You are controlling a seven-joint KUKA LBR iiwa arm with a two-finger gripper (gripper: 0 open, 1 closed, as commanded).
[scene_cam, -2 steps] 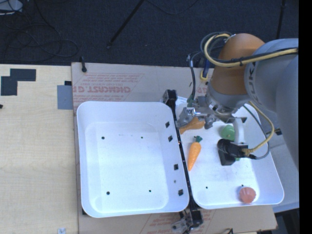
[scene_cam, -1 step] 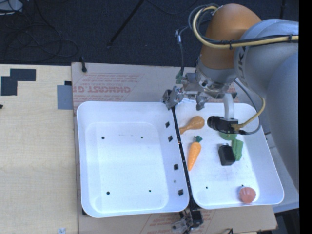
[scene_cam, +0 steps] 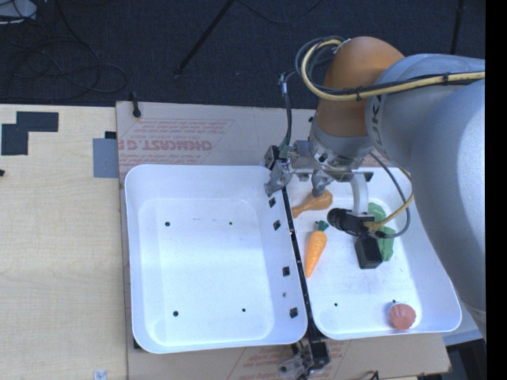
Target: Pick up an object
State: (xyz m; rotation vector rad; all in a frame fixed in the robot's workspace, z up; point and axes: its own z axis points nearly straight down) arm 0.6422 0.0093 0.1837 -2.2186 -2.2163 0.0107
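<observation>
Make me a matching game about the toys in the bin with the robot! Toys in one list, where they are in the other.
Toys
1. carrot
2. pink ball
3. green toy
4. tan toy

Places
A. just below the end effector
B. alone in the near corner of the bin
C. lying with its pointed tip toward the near edge
D. partly hidden, toward the bin's right-hand wall in the view

Pairs: 1-C, 2-B, 3-D, 4-A
</observation>
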